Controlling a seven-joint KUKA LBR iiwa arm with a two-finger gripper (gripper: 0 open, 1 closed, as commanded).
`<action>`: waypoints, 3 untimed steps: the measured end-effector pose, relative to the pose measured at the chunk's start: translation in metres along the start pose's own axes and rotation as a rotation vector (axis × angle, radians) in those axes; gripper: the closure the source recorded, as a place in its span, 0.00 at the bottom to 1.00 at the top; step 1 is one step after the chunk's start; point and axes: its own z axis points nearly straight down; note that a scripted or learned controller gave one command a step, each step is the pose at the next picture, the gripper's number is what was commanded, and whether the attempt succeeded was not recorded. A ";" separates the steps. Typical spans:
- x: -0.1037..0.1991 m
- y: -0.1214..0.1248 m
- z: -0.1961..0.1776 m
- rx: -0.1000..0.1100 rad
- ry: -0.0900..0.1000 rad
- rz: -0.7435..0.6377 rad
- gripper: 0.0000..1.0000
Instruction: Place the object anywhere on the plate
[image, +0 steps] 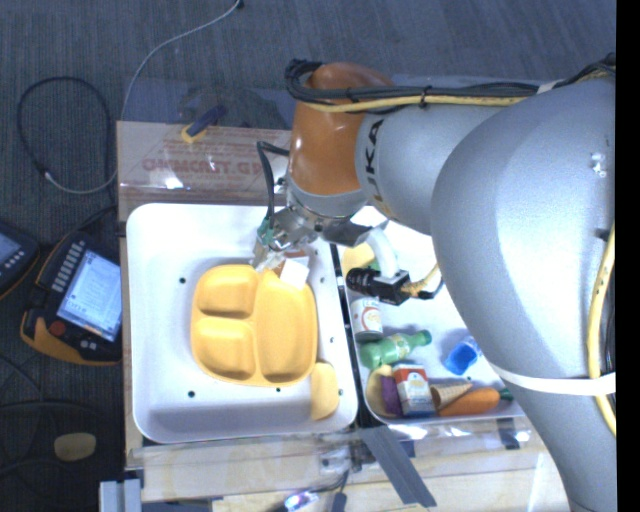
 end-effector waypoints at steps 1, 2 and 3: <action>0.001 -0.029 0.021 -0.001 0.000 -0.265 1.00; 0.002 -0.029 0.021 -0.002 0.001 -0.267 0.00; 0.002 -0.028 0.015 -0.001 0.005 -0.266 1.00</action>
